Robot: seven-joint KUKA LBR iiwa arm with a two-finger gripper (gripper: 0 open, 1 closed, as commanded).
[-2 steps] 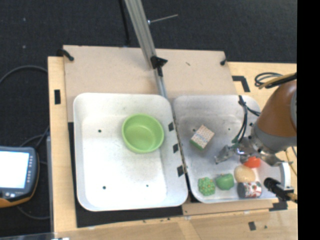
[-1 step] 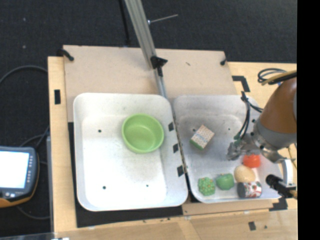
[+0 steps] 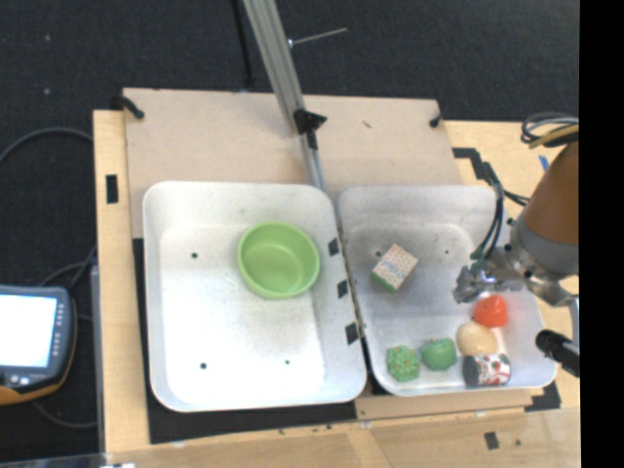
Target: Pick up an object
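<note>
Candidate objects sit in the right bin (image 3: 409, 203): patterned cube (image 3: 394, 266) near its centre; along the near edge a green lumpy piece (image 3: 403, 362), green ball (image 3: 440, 354), cream egg-shaped item (image 3: 476, 338), red-and-white can (image 3: 486, 369), and an orange-red object (image 3: 490, 311). Tool (image 3: 472, 283) hangs just above the orange-red object; grip state cannot be told. Left bin (image 3: 175, 261) holds a green bowl (image 3: 279, 259). Both bins rest on the worktop (image 3: 112, 437).
</note>
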